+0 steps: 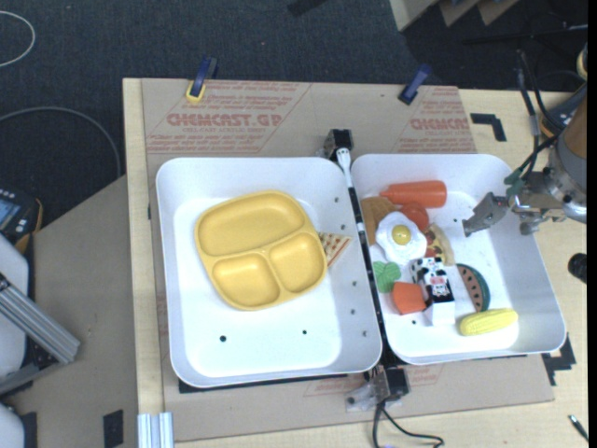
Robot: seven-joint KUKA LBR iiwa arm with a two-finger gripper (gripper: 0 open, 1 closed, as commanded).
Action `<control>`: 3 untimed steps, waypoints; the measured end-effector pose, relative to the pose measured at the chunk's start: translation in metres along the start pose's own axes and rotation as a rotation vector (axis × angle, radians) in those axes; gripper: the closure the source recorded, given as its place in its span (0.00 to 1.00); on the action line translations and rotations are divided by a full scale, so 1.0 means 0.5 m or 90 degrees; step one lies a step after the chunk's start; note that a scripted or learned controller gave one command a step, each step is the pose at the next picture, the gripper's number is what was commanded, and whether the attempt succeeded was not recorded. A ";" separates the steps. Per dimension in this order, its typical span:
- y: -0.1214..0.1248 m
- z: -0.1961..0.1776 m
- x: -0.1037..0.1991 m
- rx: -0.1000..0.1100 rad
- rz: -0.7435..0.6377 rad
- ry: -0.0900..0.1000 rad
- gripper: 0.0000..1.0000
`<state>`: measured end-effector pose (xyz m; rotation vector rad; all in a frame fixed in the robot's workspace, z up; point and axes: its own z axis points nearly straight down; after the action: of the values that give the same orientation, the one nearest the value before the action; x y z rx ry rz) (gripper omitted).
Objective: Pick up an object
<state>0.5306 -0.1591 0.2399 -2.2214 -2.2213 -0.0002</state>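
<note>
My gripper (pixel 502 226) hangs over the back right part of the right bin (pixel 532 278), open, with nothing between its fingers. To its left lie the toy foods: an orange-red sausage (pixel 416 193), a fried egg (pixel 401 235) on a brown slice (pixel 375 213), a green piece (pixel 385 273), an orange-red block (pixel 408 298), a black-and-white item (pixel 436 283), a watermelon slice (pixel 477 288) and a yellow corn cob (pixel 487 322). The nearest of them, the sausage, is well apart from the fingers.
The left bin (pixel 187 250) holds a yellow divided plate (pixel 260 248) and a small waffle piece (pixel 334 246) by its right wall. Cables hang near the arm (pixel 569 166) at the right. Clamps (pixel 197 89) sit on the cardboard at the back.
</note>
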 end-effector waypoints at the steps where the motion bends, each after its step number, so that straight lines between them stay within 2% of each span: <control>1: -0.017 0.110 -0.013 0.005 0.001 0.001 0.00; 2: -0.015 0.196 -0.005 0.004 0.000 0.002 0.00; 3: -0.006 0.261 -0.004 -0.007 -0.002 0.000 0.00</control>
<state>0.5277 -0.1613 0.1095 -2.2235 -2.2292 -0.0129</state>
